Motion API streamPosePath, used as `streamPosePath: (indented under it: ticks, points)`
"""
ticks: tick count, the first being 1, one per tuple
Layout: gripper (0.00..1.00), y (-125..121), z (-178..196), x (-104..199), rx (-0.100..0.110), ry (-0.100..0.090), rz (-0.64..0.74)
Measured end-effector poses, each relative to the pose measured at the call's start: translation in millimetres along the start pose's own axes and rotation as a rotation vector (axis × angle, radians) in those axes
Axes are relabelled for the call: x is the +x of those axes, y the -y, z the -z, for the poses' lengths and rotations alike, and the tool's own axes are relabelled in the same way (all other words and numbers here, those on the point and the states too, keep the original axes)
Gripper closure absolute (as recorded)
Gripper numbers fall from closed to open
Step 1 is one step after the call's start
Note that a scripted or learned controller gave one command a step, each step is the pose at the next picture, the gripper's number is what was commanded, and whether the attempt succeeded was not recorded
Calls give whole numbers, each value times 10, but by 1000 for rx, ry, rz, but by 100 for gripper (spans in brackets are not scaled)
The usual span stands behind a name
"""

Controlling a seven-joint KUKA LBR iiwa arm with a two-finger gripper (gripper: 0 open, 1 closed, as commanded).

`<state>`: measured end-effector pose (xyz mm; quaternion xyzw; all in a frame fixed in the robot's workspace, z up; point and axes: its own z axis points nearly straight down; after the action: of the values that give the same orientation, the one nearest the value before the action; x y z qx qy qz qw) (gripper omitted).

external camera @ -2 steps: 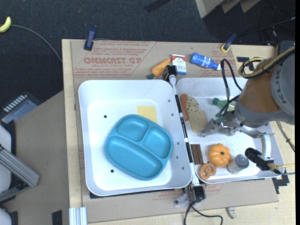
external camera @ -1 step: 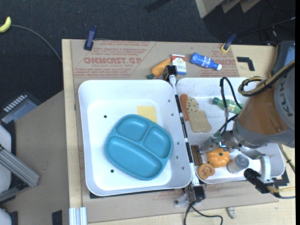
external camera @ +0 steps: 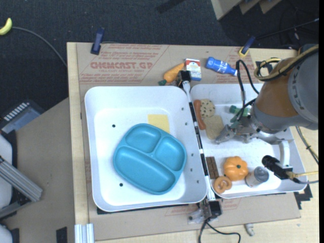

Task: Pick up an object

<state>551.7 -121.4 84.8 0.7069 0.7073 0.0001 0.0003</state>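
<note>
Several small things are lying in the right bin [external camera: 291,186], and the hand [external camera: 234,133] is hanging low over that bin's middle, reaching in from the right on the grey arm [external camera: 304,92] with the orange band. How far the hand is standing open I cannot tell, and nothing is visibly sitting in its grip. Nearest to it is a pale beige piece [external camera: 214,125], lying just to the hand's left and seeming to touch its tip. A spotted cookie [external camera: 206,107] is sitting a little farther up and left, beside a reddish strip [external camera: 199,116] along the bin's left wall. An orange pumpkin [external camera: 236,168] is resting below the hand, toward the near edge, with a small doughnut [external camera: 221,185] beside it. Judging from this, the beige piece is the likeliest pick, calling for a slight shift leftward. The left bin [external camera: 101,135] is carrying a blue divided plate [external camera: 149,158].
</note>
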Motion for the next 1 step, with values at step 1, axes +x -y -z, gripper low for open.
streamPosePath:
  ticks: [1]
  points:
    - [0, -577, 288, 11, -2, 0, 1]
